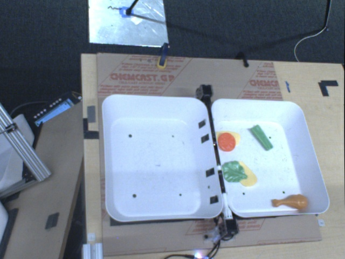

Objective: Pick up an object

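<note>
Two shallow white bins of smooth, glossy plastic with rounded corners sit side by side on a tan board printed with red lettering. The left bin (156, 158) shows a flat floor with a few small dark dots. A dark seam with black clips (205, 138) runs between the bins. All the loose things lie in the right bin (304, 144). Taking the seam as landmark: just right of it, toward the upper part, lies a round red-orange disc (227, 141), flat and matte, resting on a pale yellow patch. Below the disc, also just beside the seam, a crinkled green leafy piece (234, 171) lies half over a smooth yellow oval (248, 178). Farther right of the seam, near the bin's middle top, lies a green bar (261, 137), straight and blocky, its long axis slanting from upper left to lower right. Well away from the seam, at the bin's lower right wall, lies an orange-brown drumstick (291, 202), smooth and glossy; its long axis runs nearly level, the bulbous end pointing right and the thin end pointing left toward the seam. Above the board, a shiny crinkled foil sheet (128, 13) lies on dark carpet. The gripper's state cannot be told from this camera view.
</note>
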`<action>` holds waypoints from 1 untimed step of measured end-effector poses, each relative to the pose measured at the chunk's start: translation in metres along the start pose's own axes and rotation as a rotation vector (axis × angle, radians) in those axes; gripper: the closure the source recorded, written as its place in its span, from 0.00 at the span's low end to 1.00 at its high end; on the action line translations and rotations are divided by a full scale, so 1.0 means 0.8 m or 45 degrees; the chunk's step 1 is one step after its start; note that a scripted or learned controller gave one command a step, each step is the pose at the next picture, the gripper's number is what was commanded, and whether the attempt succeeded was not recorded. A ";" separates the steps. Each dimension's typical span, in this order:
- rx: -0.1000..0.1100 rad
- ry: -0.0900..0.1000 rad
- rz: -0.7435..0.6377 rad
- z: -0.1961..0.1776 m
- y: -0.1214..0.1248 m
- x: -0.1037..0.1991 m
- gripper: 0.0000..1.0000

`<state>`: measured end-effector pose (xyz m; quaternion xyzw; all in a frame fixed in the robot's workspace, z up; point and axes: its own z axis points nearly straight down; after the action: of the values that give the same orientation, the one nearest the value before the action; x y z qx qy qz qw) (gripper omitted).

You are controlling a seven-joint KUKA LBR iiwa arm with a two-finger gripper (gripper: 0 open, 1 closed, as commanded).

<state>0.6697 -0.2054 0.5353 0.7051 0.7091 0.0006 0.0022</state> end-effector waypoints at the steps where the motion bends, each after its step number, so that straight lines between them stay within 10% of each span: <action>1: 0.001 0.002 0.006 -0.001 -0.029 -0.001 1.00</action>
<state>0.6468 -0.2065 0.5359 0.7068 0.7074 0.0008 0.0015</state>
